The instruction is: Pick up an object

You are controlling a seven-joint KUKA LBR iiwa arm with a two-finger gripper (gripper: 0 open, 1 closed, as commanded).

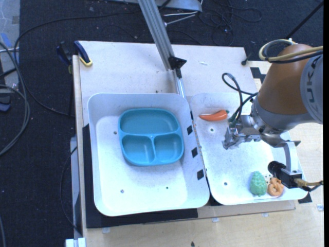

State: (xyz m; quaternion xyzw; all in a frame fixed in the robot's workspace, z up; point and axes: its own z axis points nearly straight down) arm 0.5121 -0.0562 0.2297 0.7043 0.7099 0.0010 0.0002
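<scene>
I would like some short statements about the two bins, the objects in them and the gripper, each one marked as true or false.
1. The blue divided tray lies in the left bin. True.
2. The orange carrot lies inside the blue divided tray. False: it lies in the right bin, near its top edge.
3. The green object and the small orange object sit side by side in the lower right corner of the right bin. True.
4. The gripper is above the left bin. False: it is over the right bin, below the carrot.
5. The blue divided tray has three compartments. True.
</scene>
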